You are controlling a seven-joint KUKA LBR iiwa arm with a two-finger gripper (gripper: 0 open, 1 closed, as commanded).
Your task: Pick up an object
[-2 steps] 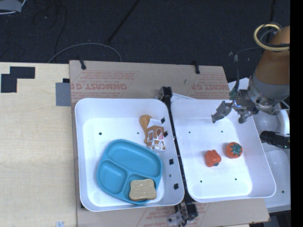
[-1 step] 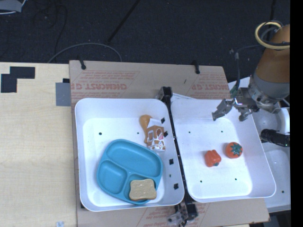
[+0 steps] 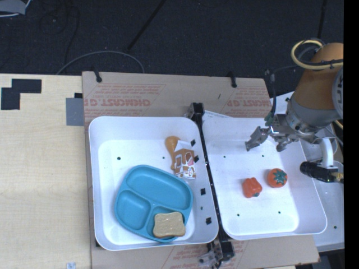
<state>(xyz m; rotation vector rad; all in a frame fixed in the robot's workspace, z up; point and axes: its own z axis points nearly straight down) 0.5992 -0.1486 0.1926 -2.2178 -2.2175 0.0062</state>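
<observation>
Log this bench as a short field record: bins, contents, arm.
left bin: blue divided plate with a toast slice in its near compartment; small patterned carton and a tan piece beside it
right bin: red pepper, orange tomato, apart from each other
arm: tool above the right bin's far side, holding nothing
task state: nothing picked up yet

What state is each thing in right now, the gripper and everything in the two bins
gripper: open, holding nothing, over the right bin
red pepper: loose in right bin
orange tomato: loose beside the pepper
blue tray: flat in left bin
bread slice: in tray compartment
small carton: lying by tray
</observation>
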